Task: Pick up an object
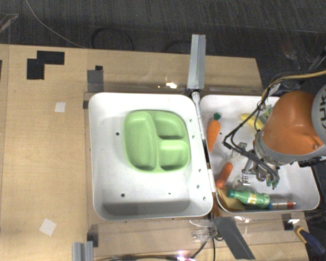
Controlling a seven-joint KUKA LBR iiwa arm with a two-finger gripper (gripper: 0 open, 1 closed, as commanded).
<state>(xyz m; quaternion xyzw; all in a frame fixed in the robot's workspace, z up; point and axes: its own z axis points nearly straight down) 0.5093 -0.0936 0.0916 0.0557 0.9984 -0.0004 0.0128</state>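
Arm: the grey KUKA arm with the orange band (291,125) reaches in from 3 o'clock and hangs over the right-hand shallow white bin (313,196), its bulk covering the bin's 3 o'clock half

Gripper: the dark two-finger gripper (259,174) sits at the arm's 7 o'clock end, low over the middle of the right bin, with black cables looping off toward 10 o'clock

Jaws: metal parts blur together; cannot tell whether they stand apart or together, and no object can be made out between them

Nearest object: a green plastic bottle with a yellow label (250,198) lies on its side along the bin's 6 o'clock wall, just beside the gripper at its 6 o'clock; whether they touch, cannot tell

Beside the bottle: a thin pen-like stick with a red section (283,204) lies in line with it at 3 o'clock; a yellow piece (231,201) shows under the bottle's 9 o'clock end

Carrots: a long orange toy carrot with a green top (213,133) lies near the bin's 10 o'clock corner, tip pointing to 6 o'clock; a shorter orange carrot-like piece (224,174) lies tilted at the gripper's 9 o'clock, apart from it

Yellow item: a yellow shape (251,119) peeks out at the arm's 11 o'clock edge, partly hidden

Left bin: the second shallow white bin (108,200) holds a light green plastic divided tray (155,141), upside up, near its centre

Bench: pale wood surface (38,167) with black markers at 10 o'clock
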